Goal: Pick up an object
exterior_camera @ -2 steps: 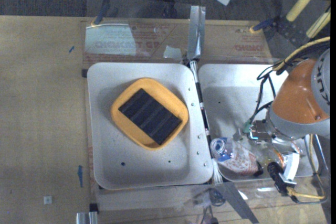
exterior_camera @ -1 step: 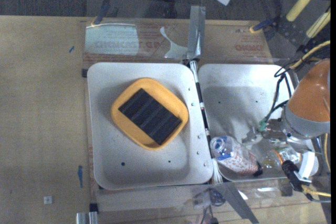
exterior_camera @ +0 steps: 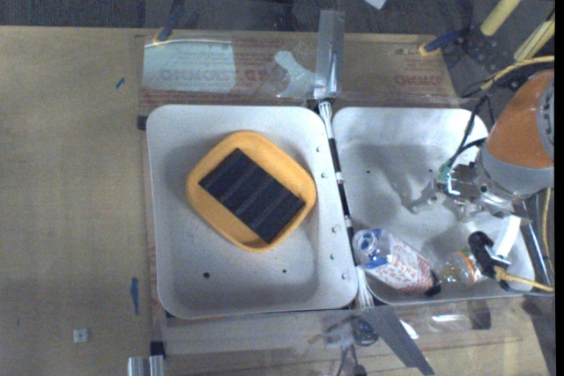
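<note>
A yellow rounded block with a black ribbed top (exterior_camera: 251, 189) lies in the middle of the left bin (exterior_camera: 176, 277). In the right bin (exterior_camera: 388, 136), a crumpled white and red packet with a blue end (exterior_camera: 397, 264) rests against the front left corner. A small clear bottle (exterior_camera: 454, 270) lies just right of it at the front wall. My gripper (exterior_camera: 421, 198) hangs over the middle of the right bin, pointing left, above and behind the packet. Nothing shows between its tips.
The grey arm with its orange band (exterior_camera: 520, 141) covers the right bin's right side. The metal divider (exterior_camera: 333, 163) runs between the two bins. A strip of clear plastic sheet (exterior_camera: 229, 66) lies on the bench behind the bins.
</note>
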You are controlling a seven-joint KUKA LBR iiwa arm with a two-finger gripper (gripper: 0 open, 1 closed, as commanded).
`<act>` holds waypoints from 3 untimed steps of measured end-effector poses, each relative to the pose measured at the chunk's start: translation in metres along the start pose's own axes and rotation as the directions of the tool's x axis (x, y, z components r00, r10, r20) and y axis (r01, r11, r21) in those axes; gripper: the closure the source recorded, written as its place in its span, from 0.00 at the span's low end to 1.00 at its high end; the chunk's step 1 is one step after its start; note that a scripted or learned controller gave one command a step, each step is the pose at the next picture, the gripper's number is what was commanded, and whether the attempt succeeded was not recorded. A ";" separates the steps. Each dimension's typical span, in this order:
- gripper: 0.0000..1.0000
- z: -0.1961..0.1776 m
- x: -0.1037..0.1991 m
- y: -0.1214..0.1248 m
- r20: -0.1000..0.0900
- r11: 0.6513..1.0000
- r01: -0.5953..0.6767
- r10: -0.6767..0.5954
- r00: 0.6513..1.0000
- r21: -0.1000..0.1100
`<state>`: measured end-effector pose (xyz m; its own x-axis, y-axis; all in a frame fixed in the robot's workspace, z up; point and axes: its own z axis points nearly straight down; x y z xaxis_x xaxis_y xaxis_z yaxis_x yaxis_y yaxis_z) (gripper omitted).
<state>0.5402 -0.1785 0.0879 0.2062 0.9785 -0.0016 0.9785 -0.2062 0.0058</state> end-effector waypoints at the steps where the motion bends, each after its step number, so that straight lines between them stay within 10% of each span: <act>1: 0.00 0.001 0.023 0.074 0.001 0.973 0.229 -0.229 0.973 0.000; 2: 0.00 -0.037 -0.024 0.095 -0.003 0.978 0.208 -0.208 0.978 0.002; 3: 0.00 -0.149 -0.020 0.046 0.000 0.999 0.044 -0.044 0.999 0.004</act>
<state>0.5808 -0.2071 0.2370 0.1625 0.9867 -0.0022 0.9867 -0.1625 0.0016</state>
